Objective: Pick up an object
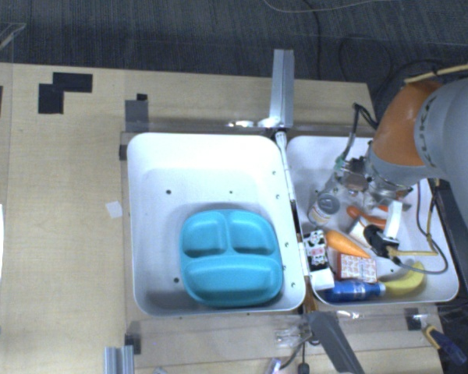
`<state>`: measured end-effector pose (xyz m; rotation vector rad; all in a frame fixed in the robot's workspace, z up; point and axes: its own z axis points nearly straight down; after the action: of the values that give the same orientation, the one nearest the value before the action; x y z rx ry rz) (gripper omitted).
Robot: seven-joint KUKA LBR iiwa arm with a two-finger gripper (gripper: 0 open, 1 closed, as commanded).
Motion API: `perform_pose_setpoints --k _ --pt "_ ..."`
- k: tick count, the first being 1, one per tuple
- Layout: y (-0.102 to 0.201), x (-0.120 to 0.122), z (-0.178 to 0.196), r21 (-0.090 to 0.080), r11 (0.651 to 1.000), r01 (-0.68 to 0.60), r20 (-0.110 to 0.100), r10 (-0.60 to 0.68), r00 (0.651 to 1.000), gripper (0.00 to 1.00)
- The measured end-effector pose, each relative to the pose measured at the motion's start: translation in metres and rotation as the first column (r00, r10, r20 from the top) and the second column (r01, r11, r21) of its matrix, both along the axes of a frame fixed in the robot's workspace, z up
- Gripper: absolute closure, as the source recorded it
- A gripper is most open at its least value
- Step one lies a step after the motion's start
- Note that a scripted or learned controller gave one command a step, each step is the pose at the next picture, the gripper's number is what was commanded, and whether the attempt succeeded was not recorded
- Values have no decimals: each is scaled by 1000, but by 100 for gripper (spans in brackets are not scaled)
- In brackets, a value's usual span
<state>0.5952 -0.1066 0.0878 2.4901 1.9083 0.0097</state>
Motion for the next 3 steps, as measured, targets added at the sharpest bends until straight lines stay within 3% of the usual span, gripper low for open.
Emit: perform_pose_setpoints --k 1,2,3 --pt "2 2 9 1 1000 -2 2 2 1000 100" --pt "-4 26 151 -1 987 161 -9 -161 987 100" --pt "1 -4 140 -1 995 103 -12 -103 995 100"
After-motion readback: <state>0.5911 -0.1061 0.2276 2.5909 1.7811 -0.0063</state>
